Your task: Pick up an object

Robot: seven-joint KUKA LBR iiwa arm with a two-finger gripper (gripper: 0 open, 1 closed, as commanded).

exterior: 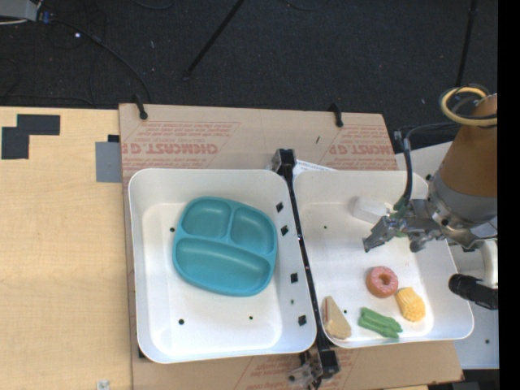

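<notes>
Four toys lie ungrasped at lower right: donut [382,281], corn [410,304], beans [379,322], wedge [336,318]. Claw [400,236] hovers above, grip state indiscernible; pick not yet done.

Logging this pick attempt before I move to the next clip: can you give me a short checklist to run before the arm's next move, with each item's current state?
1. Candidate objects lie in the right bin: ok. Pink donut, yellow corn, green bean pod and a tan wedge sit near its front.
2. Gripper over the right bin: ok, behind the donut.
3. Something between the gripper's fingers: cannot tell.
4. Targets apart enough for a single grasp: not ok for corn and bean pod, which lie close together; the donut stands freer.
5. Teal divided plate out of the way: ok, it lies in the left bin.
</notes>
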